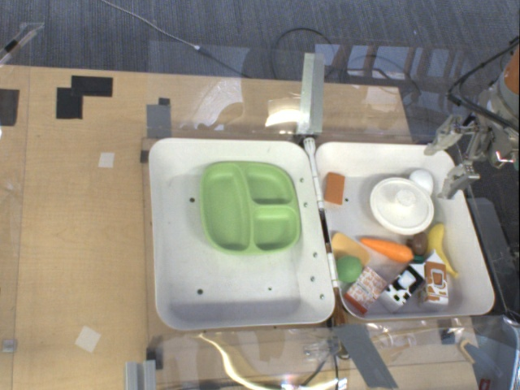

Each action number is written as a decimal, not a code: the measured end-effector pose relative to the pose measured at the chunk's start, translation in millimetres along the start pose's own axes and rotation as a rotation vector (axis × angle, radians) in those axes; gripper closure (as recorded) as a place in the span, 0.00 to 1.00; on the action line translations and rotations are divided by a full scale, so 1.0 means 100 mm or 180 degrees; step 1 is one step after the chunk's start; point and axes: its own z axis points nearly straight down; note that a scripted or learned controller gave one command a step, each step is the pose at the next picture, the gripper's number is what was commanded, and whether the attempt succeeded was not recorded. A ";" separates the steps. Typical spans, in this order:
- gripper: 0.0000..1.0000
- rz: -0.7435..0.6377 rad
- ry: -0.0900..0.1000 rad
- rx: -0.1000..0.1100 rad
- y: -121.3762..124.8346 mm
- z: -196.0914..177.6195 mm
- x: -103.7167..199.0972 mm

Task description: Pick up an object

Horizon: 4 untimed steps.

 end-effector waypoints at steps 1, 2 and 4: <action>0.00 -0.0464 0.0026 -0.0012 0.20 1.07 0.42; 0.00 -0.0477 -0.0016 -0.0002 0.77 1.77 0.67; 0.00 -0.0737 -0.0045 0.0007 0.99 1.79 0.81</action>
